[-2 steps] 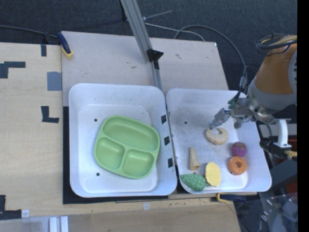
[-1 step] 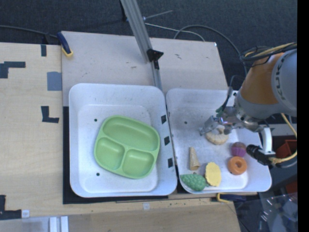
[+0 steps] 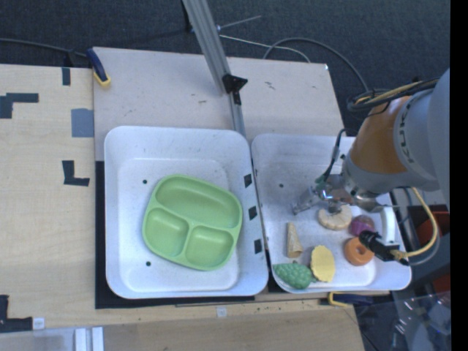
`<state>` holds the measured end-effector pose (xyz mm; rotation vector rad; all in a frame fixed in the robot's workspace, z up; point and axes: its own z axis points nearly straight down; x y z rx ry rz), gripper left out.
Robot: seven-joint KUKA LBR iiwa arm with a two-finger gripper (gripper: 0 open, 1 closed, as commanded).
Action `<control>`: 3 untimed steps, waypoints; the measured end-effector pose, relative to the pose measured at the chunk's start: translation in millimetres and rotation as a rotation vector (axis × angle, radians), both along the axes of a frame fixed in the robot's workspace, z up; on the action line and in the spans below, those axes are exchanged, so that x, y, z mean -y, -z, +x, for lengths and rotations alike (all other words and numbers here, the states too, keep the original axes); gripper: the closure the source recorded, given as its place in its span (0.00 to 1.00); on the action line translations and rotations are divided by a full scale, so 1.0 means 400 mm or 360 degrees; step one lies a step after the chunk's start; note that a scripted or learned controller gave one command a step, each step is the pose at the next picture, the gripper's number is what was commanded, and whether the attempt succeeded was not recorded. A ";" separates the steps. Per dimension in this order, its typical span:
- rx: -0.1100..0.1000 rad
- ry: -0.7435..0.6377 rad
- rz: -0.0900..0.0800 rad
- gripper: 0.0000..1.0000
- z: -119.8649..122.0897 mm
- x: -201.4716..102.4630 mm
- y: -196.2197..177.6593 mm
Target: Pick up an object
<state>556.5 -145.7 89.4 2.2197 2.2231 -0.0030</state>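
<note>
In the right bin [image 3: 281, 159], my gripper [image 3: 316, 199] hangs low over the floor near the middle. Just to its right and slightly nearer lies a round beige biscuit [image 3: 335, 219], touching or almost touching the gripper. A purple piece [image 3: 361, 226] and an orange ring [image 3: 357, 251] sit further right. Along the front lie a tan wedge [image 3: 292, 240], a yellow piece [image 3: 322, 263] and a green broccoli-like piece [image 3: 294, 274]. Nothing shows lifted in the gripper.
The left bin [image 3: 124, 159] holds a green divided plate [image 3: 193, 221]. A metal pole [image 3: 212, 42] slants down to the ridge between the bins. The grey arm with its orange band [image 3: 380, 141] covers the right bin's far right side.
</note>
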 end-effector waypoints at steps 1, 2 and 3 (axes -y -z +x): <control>-0.0004 -0.0002 0.0004 1.00 0.000 -0.003 -0.027; 0.0009 0.0000 0.0000 1.00 0.006 0.014 -0.179; 0.0009 -0.0001 0.0000 1.00 0.009 0.014 -0.309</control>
